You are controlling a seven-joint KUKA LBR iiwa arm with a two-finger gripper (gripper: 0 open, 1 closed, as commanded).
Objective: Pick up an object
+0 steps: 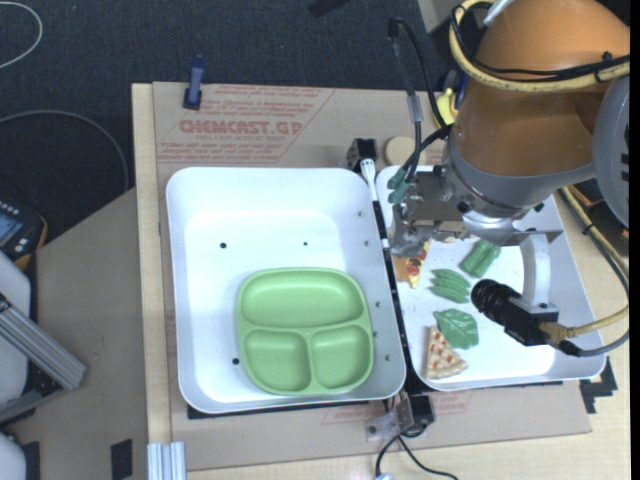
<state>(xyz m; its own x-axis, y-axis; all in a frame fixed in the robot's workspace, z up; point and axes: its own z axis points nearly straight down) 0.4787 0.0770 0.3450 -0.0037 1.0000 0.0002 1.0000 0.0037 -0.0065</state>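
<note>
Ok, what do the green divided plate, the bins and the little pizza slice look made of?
Green plate: probably moulded plastic, matte, with soft rounded dividers. Left bin and right bin: likely thin white plastic, slightly glossy, with rounded corners. Pizza slice: seems a toy, plastic or rubber; too small to tell.

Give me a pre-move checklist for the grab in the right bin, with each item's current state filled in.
1. Gripper over the right bin, near its left wall: ok.
2. Finger opening: cannot tell, the wrist hides it.
3. Target under the gripper: a small orange and yellow piece lies just below it: ok.
4. Anything already held: cannot tell.
5. Nearby items apart from the target: green leaf pieces and pizza slice lie separate: ok.
6. Green divided plate sits in the left bin, out of the way: ok.
</note>
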